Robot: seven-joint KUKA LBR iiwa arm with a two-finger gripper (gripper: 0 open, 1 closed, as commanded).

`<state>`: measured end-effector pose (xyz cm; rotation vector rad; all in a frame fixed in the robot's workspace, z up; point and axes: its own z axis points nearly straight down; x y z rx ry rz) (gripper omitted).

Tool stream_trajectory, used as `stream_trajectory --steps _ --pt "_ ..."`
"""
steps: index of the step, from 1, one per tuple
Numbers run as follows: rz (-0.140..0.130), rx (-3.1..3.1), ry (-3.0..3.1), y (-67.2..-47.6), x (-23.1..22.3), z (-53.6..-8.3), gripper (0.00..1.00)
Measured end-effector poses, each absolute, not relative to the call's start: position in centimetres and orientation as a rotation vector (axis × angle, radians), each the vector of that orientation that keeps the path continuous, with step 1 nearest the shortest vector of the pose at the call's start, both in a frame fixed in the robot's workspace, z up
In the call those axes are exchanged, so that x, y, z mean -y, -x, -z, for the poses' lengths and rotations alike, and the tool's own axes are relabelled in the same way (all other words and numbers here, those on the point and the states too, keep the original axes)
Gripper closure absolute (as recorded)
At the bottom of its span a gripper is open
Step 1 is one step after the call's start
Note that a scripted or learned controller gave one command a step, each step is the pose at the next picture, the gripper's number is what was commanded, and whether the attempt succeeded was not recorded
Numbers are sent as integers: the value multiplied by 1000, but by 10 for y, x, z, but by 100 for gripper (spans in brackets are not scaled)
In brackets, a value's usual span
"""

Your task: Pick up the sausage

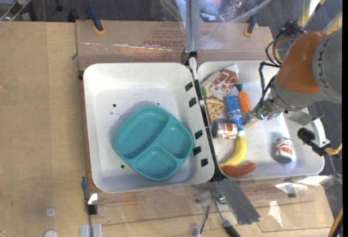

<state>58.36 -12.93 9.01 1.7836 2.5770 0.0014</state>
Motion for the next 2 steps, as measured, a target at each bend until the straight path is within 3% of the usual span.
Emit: stream_trajectory --steps 1,2 --pt "1 -2508 -1898 -539 108 -120 0" --pt "3 -2351 -2090 -478 108 -96 0"
